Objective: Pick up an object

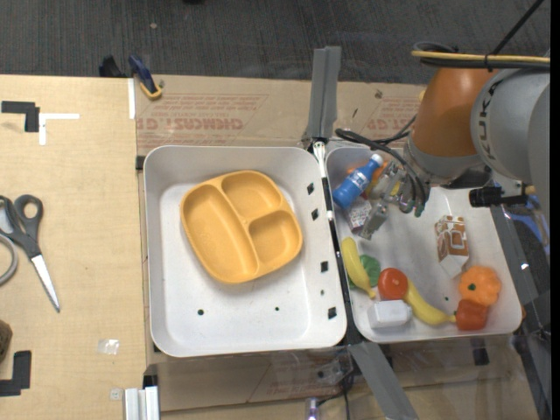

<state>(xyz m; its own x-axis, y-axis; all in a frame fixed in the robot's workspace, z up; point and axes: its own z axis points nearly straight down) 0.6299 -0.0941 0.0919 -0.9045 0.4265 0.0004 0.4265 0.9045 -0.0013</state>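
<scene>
Two shallow white plastic bins side by side, left bin (166,322) and right bin (507,269). Left one has one yellow plate (241,224), smooth plastic, rounded, split in three compartments, lying flat near the middle. Right bin has the pile: one blue bottle (353,185) with a white label, tilted, at the bin's top left corner; two bananas, one banana (353,265) along the left wall, second banana (426,308) curved near the bottom; one red tomato (393,283) between them, round, glossy, with something green (369,266) just beside it; one white block (388,313) at the bottom edge; one brown-and-white packet (451,237) to the right; one orange round piece (480,283) with a red chunk (471,314) below it, bottom right corner. One gripper (372,220), grey metal with loose wires, low over the top left of the right bin, just beside the bottle; can't tell how wide its fingers are or if anything sits between them. One pair of scissors (33,248) on the wooden bench, far left
</scene>
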